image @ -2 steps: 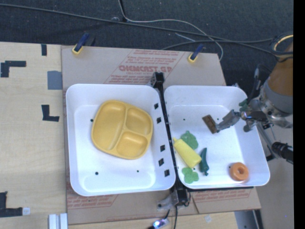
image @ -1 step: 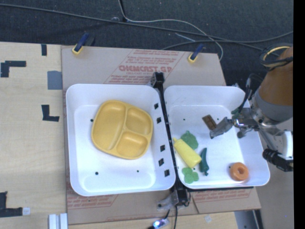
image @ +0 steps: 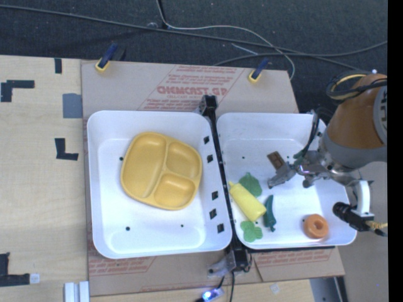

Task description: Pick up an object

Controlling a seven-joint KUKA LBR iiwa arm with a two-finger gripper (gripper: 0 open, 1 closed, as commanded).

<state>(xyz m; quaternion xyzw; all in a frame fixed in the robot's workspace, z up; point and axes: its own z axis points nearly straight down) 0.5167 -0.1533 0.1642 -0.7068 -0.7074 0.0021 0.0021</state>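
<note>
Camera view: two shallow white bins are seen side by side on a brown cardboard sheet (image: 189, 87) laid over the bench (image: 38, 168). The left bin (image: 104, 231) is occupied by a yellow divided plate (image: 161, 170), lying flat near its middle.

The right bin (image: 252, 131) holds several small things. A yellow corn cob (image: 247, 201) lies on a slant close to the divider between the bins. A green leafy piece (image: 250, 184) is seen just above the cob, touching it, and another green piece (image: 252, 232) lies just below it, by the near wall. A dark teal piece (image: 269, 211) rests just right of the cob. A small brown block (image: 275, 160) lies apart, toward the bin's middle. An orange ring-shaped toy (image: 315, 226) sits in the near right corner, well apart from the rest.

The arm (image: 356, 128) is reached in from the right, over the right bin's right side. The claw (image: 280, 180) is placed low between the brown block and the teal piece; whether it is released or clenched cannot be told, and nothing is seen gripped in it.
</note>
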